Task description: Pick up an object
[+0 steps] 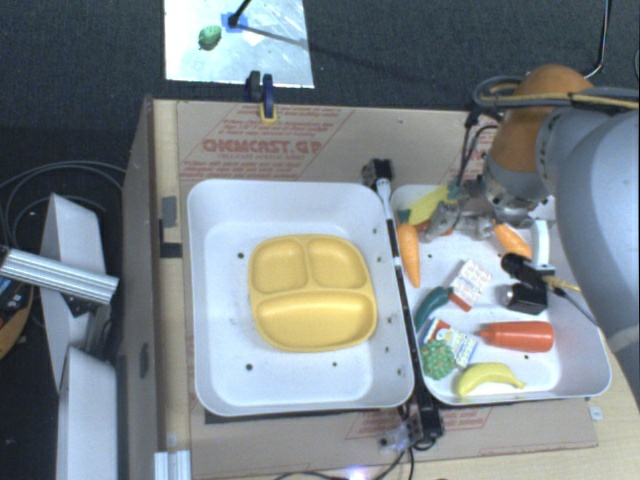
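- The desk [300, 133] is topped with a brown cardboard sheet printed in red, and the two white bins sit side by side on it.
- Big grey arm [590, 198] comes in from the right, orange band [535, 108] up top, and it's leaning down over the far end of the right bin.
- Left bin [215, 268] has a yellow three-compartment plate [310, 293] sitting about in the middle of it.
- Right bin [580, 368] is where all the small stuff is.
- End effector [462, 216] is low over the far-left corner of the right bin, right beside a yellow-green piece [428, 204]. Honestly can't tell if it's open or closed, or whether it has anything; too cluttered there.
- Orange carrot [409, 253] lies along the left wall of the right bin, just below the end effector.
- Red-orange bottle-like thing [518, 336] lies on its side near the front right.
- Yellow banana [488, 377] is at the front edge, just below it.
- Green pepper [432, 306] is mid-bin near the left wall, with a small white and red box [470, 284] just to its right.
- Green printed packet [445, 351] sits between the pepper and the banana.
- Small orange piece [512, 239] sits right next to the arm's wrist.
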`<state>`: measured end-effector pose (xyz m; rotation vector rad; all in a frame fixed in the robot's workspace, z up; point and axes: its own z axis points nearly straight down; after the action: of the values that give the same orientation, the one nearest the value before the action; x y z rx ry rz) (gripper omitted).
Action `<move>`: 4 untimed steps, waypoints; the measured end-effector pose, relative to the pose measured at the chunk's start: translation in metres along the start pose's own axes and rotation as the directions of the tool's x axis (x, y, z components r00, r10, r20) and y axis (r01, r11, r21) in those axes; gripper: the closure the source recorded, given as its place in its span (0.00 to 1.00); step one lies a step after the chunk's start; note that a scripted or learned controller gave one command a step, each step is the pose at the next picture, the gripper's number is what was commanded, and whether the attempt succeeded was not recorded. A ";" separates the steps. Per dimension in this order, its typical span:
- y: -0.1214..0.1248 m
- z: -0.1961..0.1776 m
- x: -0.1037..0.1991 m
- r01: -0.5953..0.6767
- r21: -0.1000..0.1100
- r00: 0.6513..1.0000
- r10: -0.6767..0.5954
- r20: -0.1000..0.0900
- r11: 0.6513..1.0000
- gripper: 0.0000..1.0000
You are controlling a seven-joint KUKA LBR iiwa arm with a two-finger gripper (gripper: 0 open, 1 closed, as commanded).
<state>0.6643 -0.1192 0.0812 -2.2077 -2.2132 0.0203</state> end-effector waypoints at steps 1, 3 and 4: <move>-0.001 -0.001 0.013 0.000 -0.001 1.000 0.000 0.010 1.000 0.00; 0.003 -0.065 -0.029 -0.001 -0.024 1.000 0.001 0.004 1.000 0.00; 0.004 -0.015 0.023 -0.009 -0.015 1.000 0.009 0.009 1.000 0.00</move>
<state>0.6689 -0.0960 0.0962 -2.2296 -2.2154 0.0130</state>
